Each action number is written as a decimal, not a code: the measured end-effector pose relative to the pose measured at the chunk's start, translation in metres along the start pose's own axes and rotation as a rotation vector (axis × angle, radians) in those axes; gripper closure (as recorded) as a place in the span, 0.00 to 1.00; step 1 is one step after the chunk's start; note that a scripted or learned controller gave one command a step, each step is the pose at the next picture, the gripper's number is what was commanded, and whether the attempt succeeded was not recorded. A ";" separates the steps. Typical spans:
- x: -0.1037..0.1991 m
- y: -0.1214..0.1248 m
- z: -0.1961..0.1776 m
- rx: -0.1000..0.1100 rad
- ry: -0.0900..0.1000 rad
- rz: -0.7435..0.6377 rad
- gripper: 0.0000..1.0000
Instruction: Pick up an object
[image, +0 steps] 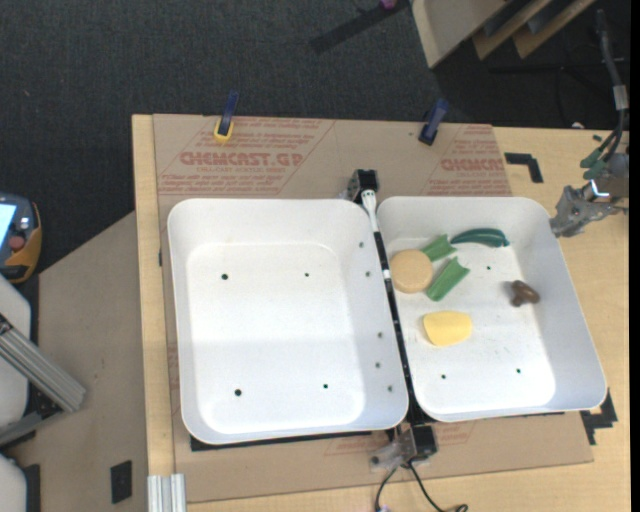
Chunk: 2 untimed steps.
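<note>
At the 3 o'clock edge of the scene, the hand (578, 212) hangs just outside the upper right corner of the right bin (570, 345); it appears as a small grey metal cluster, and how far it is open cannot be told, nor does anything show between its parts. Nearest to it, toward 9 o'clock inside the right bin, lies a dark green curved piece (481, 237). Below the hand, toward 7 o'clock, a small brown lump (523, 293) rests alone on the bin floor. Further toward the bin's left wall, two light green strips (446, 276) lie crossed near a round tan disc (411, 271), the disc touching one strip and sitting close to the divider between the bins. At 6 o'clock from the disc, a yellow rounded piece (447, 328) lies apart from the others. Left of the divider sits the left bin (190, 300), white and shallow. Both bins rest on a brown cardboard sheet (250, 155) printed with red lettering, held to the worktop (560, 150) by two clamps (227, 118) at 12 o'clock.
</note>
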<state>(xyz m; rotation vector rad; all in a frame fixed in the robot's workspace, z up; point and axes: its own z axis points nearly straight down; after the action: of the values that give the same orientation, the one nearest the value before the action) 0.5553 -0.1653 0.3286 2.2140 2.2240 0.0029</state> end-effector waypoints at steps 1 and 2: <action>0.040 0.029 -0.012 -0.001 0.000 0.000 1.00; 0.055 0.053 -0.150 -0.016 -0.003 0.000 1.00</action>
<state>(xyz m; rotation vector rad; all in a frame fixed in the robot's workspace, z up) 0.6080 -0.1100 0.4792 2.2048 2.2138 0.0180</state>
